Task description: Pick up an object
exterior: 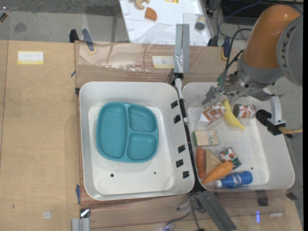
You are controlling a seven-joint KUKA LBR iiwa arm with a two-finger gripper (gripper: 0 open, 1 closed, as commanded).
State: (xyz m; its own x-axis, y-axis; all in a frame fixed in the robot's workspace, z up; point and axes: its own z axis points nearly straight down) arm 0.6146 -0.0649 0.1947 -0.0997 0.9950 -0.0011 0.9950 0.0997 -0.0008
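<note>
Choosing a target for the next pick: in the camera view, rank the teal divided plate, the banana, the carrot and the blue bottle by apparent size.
Largest to smallest:
1. teal divided plate, by far the largest.
2. carrot and blue bottle: they look about alike, so I won't rank them.
3. banana: looks smallest, though the arm may hide its upper end.

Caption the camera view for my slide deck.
Arm's hand above the banana in the right bin; teal tray in the left.

One fixed camera looks down at a slant from above the counter (pixel 38 143), seemingly from its near edge, taking in both white bins (pixel 89 129) at middling range.
</note>
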